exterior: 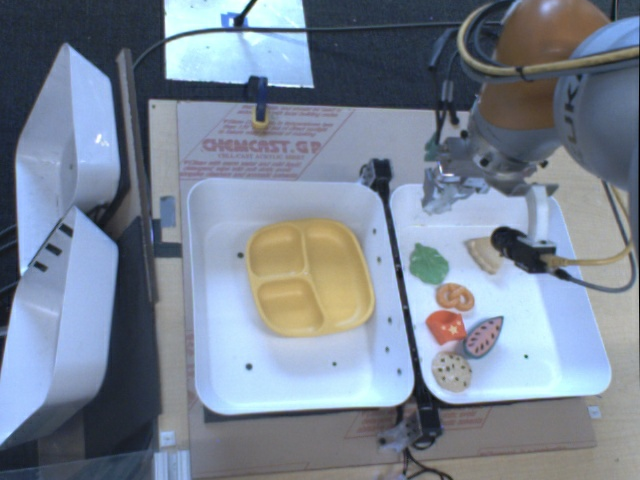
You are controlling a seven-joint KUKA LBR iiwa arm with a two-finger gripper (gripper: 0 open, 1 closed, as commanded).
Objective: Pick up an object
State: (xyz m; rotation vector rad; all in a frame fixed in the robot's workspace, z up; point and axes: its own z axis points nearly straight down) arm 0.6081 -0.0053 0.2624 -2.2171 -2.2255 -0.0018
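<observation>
Over the right bin's [575, 298] far end I see the gripper [441, 196] hanging above bare white floor; I cannot tell its state. Below it lie a green leaf [429, 263], pretzel [455, 295], red piece [446, 326], cookie [451, 371]; a yellow tray [308, 276] sits in the left bin [220, 368].

The right bin [575, 368] holds six small toy foods, all lying flat and loose; a green leafy piece [429, 263] sits near its left wall; a tan wedge-shaped piece [484, 255] lies to its right; below them a brown pretzel [455, 296]; then a red-orange chunk [445, 326]; a watermelon slice [483, 337] just beside it; a speckled cookie [451, 371] lowest.
</observation>
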